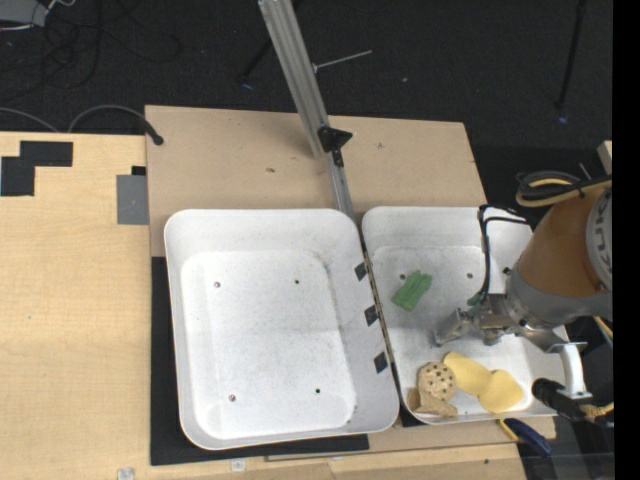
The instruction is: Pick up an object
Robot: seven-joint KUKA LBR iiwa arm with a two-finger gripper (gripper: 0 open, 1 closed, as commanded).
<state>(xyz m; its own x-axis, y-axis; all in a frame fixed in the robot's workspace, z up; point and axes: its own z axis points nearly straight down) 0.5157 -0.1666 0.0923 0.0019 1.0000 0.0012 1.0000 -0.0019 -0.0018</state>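
Observation:
The right bin (440,233) holds a green block (411,290) near its middle, a yellow soft object (487,383) at its near edge, and a tan spotted piece (434,382) just left of the yellow one. My gripper (453,329) hangs low inside the right bin, between the green block and the yellow object, reaching in from the right under the orange wrist band (560,258). Nothing is seen held in it. It sits just above the yellow object's upper left end and to the lower right of the green block.
The left bin (200,238) lies beside the right one, with a divider and black clips (369,313) along the shared edge. A slanted metal rail (300,78) rises behind the bins. Cables (500,228) hang by the arm on the right.

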